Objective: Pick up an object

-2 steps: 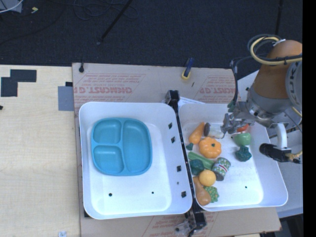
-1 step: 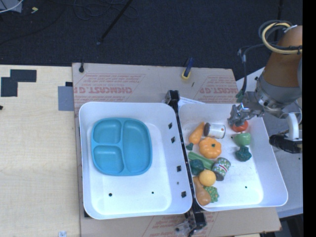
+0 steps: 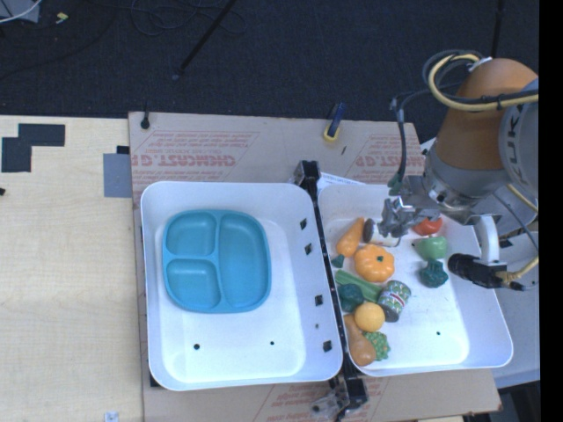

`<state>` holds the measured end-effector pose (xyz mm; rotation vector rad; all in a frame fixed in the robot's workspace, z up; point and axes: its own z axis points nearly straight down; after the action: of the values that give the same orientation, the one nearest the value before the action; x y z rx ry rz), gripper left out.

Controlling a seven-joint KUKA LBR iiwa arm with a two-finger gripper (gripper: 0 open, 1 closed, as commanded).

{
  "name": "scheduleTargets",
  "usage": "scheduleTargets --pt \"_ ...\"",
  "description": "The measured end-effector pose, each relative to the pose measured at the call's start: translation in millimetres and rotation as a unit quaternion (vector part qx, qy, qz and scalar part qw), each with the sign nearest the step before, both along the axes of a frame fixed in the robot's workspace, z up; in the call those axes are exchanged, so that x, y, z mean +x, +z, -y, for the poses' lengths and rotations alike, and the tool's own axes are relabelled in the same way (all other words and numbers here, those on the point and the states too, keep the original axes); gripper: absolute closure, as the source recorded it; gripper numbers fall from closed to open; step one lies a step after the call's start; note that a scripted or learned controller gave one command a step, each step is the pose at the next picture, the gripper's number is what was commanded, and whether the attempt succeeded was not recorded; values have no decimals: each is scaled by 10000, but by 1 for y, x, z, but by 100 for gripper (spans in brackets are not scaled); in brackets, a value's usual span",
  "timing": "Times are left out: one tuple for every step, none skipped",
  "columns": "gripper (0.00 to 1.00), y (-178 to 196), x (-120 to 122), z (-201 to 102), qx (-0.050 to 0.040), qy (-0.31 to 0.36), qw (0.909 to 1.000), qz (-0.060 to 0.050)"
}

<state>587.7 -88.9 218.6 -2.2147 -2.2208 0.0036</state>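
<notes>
Gripper: your gripper (image 3: 393, 219) hangs over the upper middle of the right bin (image 3: 479, 341), metal fingers pointing down-left. You can't tell from this angle whether they're open or closed; too small and cluttered. Nothing is visibly between them.
Arm: your grey arm with its orange band (image 3: 479, 112) comes in from the right, covering the bin's upper right corner.
Closest things: orange carrot (image 3: 351, 237) just left of the gripper, a small dark piece (image 3: 369, 229) beside it. Red item (image 3: 428, 226) just right of the gripper, partly under the wrist.
Below gripper: orange pumpkin (image 3: 375, 263) sits right under the tips, near but you can't tell if touching.
Right side: green pepper (image 3: 431, 247) and dark green broccoli (image 3: 434, 274) next to each other, below the red item.
Pile: green cucumber-like piece (image 3: 353, 284) touching the pumpkin's lower left, striped can (image 3: 394, 298) beside it, yellow lemon (image 3: 369, 316) below, then an orange item with a green leafy bit (image 3: 369, 347) at the bin's bottom left.
In the way: things are packed tight on the left half of that bin, touching one another; you've got crowding around every pick target there.
Left bin: left bin (image 3: 229, 359) holds a blue divided plate (image 3: 216, 261), three compartments, lying flat, well apart from the gripper.
Divider: black clips (image 3: 321, 253) run down the seam between the bins.
</notes>
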Motion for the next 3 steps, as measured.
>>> scheduleTargets --pt "100 6 -12 -31 0 0 10000 2" --pt "100 19 -19 -33 -5 -4 10000 16" --pt "100 -1 -14 -39 -9 -3 10000 -4"
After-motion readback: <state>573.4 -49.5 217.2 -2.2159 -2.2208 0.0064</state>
